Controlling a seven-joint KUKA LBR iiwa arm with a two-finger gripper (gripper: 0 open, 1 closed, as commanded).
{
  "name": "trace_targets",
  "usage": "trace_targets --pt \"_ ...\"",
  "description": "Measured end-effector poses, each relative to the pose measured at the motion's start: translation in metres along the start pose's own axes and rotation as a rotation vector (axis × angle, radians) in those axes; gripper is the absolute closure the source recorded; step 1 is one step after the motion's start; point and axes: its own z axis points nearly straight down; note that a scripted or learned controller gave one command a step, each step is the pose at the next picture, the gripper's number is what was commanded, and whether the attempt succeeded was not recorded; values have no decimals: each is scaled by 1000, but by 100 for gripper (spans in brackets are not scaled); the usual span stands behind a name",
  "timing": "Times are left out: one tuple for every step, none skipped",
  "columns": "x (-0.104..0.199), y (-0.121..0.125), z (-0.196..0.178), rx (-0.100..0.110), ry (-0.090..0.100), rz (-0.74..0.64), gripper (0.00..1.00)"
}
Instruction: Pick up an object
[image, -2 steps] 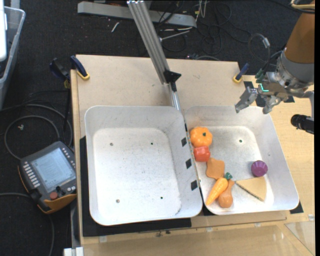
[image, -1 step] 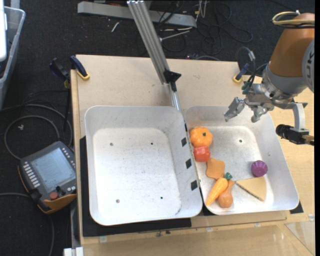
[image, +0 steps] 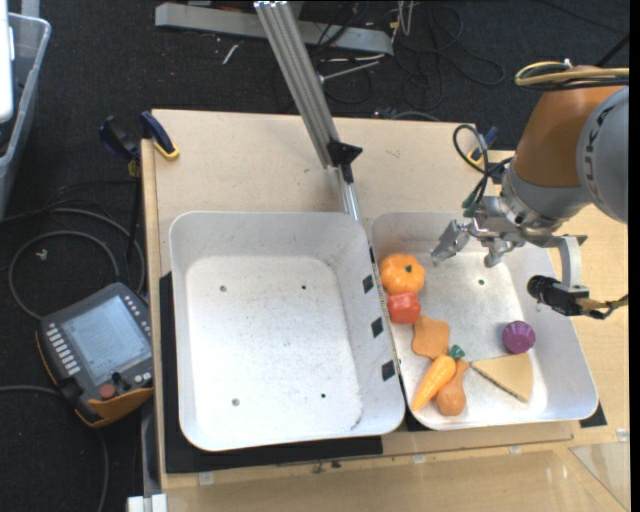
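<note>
A wooden bench (image: 260, 160) seen from above carries two shallow white bins side by side, and the right bin (image: 560, 385) serves as the landmark for everything here. The left bin (image: 200, 240) touches its left wall. Inside the right bin, close to that shared wall, sits a small orange pumpkin (image: 401, 272), with a red block (image: 404, 307) touching it just in front. In front of the red block lies a flat orange piece (image: 431, 337), and nearer the front rim a carrot (image: 435, 379) lies tilted, with a small round orange fruit (image: 451, 400) just beside its tip. Toward the bin's right side there is a purple onion-like ball (image: 518, 336), and in front of it a pale yellow wedge (image: 507, 378) like a slice of cheese. The grey arm with its orange band (image: 560, 120) reaches in from the right, and its hand (image: 470, 247) hangs over the back part of the right bin, behind and to the right of the pumpkin; its fingers are spread apart and released, with nothing between them. None of the toy foods touches the hand. A slanted metal bar (image: 305, 90) runs down toward the back corner of the right bin, and well to the left, off the bench, a control pendant (image: 100, 345) lies on the floor
</note>
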Motion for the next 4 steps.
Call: trace_targets --pt "5 -2 60 -6 -1 0 0" --pt "4 0 46 -12 -2 0 100" --pt "3 9 0 -12 -2 -3 100" --pt "3 10 -54 -14 -3 -3 100"
